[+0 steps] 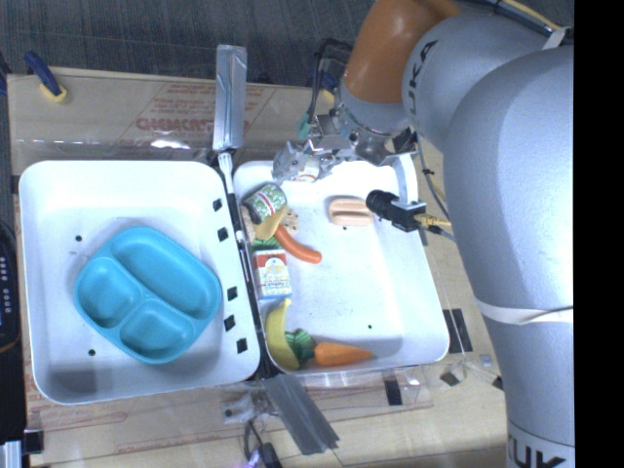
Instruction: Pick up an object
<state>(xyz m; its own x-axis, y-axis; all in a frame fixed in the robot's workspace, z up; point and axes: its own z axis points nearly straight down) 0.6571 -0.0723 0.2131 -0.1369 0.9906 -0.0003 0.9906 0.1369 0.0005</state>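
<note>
My pincer (304,156) hangs at the far rim of the right bin (390,291). It shows as a tangle of metal and cable, so I cannot tell how it stands, and I see nothing held in it.

Well off to my pincer's left, the left bin (49,261) holds a blue divided plate (146,293). Reaching for it would mean crossing the two rims and the grey tape strip (230,96) between them, and its broad, shallow form offers me little to pinch.

The likely targets lie just below my pincer, crowded along the right bin's left wall. A small green-labelled can (264,203) sits nearest, almost under me. Beside it lies an orange sausage-like piece (297,246), and below that a small carton (272,275). Further down, a banana (278,334) lies against a carrot (331,353) with green leaves.

I judge the main risk to be crowding: coming down on the can, I could strike the bin wall or nudge the sausage-like piece, and the can's round side may roll or squirt free as I close.

To my pincer's right a tan hot-dog bun (349,211) lies apart on open floor, the easiest pick. Just beyond it a black fitting (390,209) on my own cabling hangs close and could snag or knock it.
</note>
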